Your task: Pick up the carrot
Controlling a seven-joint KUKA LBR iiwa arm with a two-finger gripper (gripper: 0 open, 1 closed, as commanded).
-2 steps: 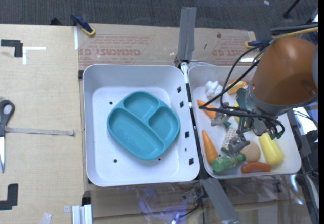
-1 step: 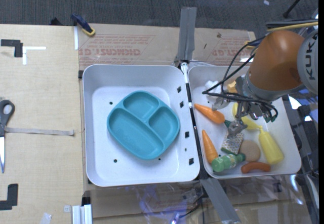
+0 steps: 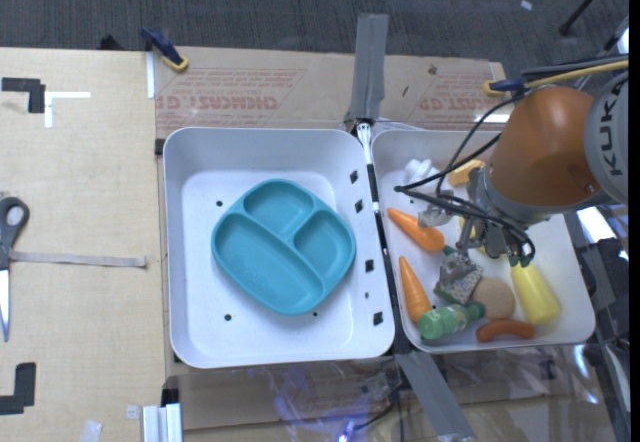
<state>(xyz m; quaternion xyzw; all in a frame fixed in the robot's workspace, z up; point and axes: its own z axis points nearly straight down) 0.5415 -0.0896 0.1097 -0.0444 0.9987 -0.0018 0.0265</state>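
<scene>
Right bin point(image 3: 575, 328): arm point(image 3: 545, 155) hides end effector point(image 3: 463, 265), carrots point(image 3: 414, 229) partly visible.

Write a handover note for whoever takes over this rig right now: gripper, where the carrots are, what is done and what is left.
Gripper: low over the right bin, above the clutter in its middle; nothing visibly held.
Carrots: two in the right bin, by its left wall. Upper carrot lies slanted; lower carrot points at the green bottle. Both rest on the bin floor, left of the gripper.
Left bin holds the blue divided plate.
Done: arm is over the right bin.
Left: grasp and lift a carrot.
</scene>
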